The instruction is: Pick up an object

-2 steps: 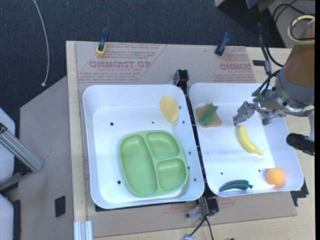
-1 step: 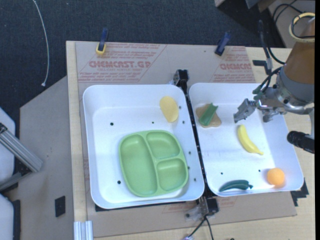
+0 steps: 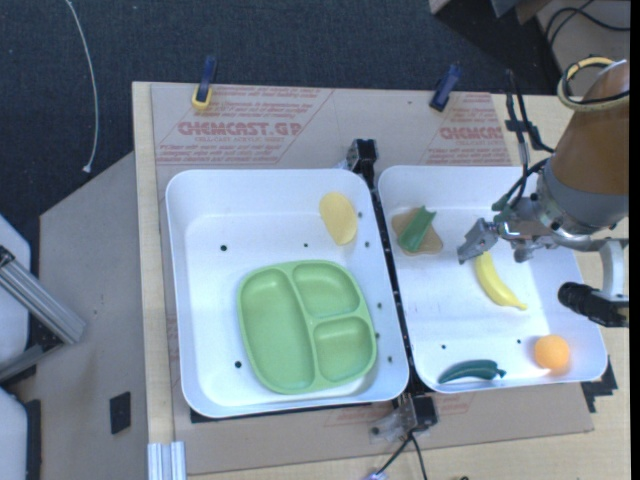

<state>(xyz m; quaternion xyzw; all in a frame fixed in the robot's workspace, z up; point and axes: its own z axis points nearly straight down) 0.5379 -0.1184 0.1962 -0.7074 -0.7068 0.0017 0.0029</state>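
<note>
My gripper (image 3: 497, 244) hangs over the right bin (image 3: 450, 313), open, with one grey finger (image 3: 472, 245) out to the left and the other to the right. Nothing sits between them. A yellow banana (image 3: 498, 282) lies just in front of the gripper, its upper end close under the left finger. Left of the gripper rests a tan piece with a green strip on it (image 3: 416, 230). An orange ball (image 3: 552, 353) and a dark green curved vegetable (image 3: 472, 371) lie near the bin's front edge. In the left bin (image 3: 200, 268) lies a yellow oval object (image 3: 339, 217).
A light green divided plate (image 3: 306, 323) takes up the middle of the left bin. The divider between the bins (image 3: 388, 268) runs close to the tan piece. The arm's grey body with its orange band (image 3: 595, 158) looms over the right bin's far right corner.
</note>
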